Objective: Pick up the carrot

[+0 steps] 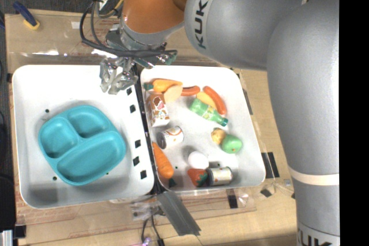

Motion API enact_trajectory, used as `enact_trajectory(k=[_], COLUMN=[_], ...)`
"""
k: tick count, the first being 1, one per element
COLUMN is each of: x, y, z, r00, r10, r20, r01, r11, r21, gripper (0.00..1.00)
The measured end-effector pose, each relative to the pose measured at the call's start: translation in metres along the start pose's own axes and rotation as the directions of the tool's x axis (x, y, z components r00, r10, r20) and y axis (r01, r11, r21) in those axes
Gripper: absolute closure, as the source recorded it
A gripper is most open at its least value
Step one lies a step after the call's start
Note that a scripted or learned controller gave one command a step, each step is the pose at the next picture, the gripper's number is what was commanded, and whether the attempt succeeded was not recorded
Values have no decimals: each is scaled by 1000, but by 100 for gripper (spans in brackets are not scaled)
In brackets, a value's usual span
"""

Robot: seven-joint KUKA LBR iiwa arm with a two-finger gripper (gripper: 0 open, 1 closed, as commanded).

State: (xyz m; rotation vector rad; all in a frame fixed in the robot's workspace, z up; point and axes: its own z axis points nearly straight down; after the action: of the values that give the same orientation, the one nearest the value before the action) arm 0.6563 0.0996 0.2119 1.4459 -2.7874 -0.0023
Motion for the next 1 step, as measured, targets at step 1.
enact_trajectory(k=[1], x=[-42], y=[55], z=[-42], r00=[993], r10=[114], r20=[7], r01=[-114], r11=[993], r21=[4], gripper=[100])
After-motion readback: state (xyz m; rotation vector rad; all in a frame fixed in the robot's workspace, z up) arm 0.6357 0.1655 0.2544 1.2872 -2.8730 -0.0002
